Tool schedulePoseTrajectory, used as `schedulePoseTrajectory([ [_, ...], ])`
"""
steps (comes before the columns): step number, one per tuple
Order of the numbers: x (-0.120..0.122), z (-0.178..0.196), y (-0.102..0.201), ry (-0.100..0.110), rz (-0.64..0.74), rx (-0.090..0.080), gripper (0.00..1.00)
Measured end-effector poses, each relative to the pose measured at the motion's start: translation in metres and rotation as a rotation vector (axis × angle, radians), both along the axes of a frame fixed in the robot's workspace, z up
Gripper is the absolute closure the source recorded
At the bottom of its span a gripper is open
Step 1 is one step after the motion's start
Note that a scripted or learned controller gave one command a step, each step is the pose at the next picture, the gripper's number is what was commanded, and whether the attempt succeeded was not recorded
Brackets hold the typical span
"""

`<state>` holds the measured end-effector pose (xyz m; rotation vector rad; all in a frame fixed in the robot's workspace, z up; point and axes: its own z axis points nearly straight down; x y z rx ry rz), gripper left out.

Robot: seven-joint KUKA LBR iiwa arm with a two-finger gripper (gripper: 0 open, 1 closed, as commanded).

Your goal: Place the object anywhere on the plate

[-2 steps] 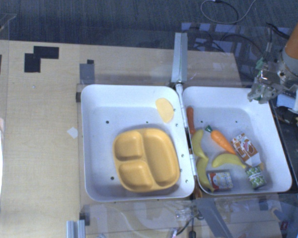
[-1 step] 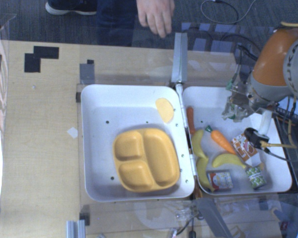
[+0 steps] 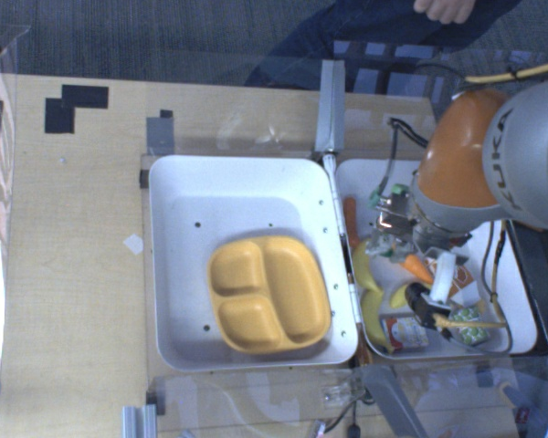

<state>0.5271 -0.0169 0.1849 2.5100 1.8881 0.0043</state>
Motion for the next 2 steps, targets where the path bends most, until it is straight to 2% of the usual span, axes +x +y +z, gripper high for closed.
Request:
schedulePoseTrajectory([
  [1, -0.040, 0.020, 0.082, 0.001, -0.051, 0.001, 1.00],
  [2, -0.040, 0.025, 0.164, 0.000, 0.310, 0.000, 1.00],
])
